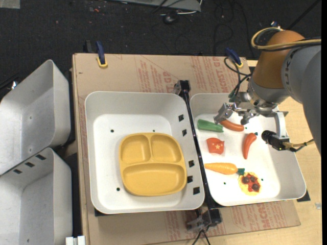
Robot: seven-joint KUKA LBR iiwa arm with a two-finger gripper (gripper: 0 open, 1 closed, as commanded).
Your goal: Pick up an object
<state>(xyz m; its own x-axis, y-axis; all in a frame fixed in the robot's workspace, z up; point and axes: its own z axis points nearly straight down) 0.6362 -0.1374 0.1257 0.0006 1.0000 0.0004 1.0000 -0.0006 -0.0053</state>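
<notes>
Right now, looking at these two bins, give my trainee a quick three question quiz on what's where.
1. True or false: the yellow tray lies in the same bin as the carrot.
2. Which item lies nearest the claw? A) pizza slice B) orange-red pepper C) carrot
3. Fill in: the green pepper lies against the right bin's ____ wall, beside the divider.

Key
1. False; the tray is in the left bin, the carrot in the right.
2. B
3. left
</notes>
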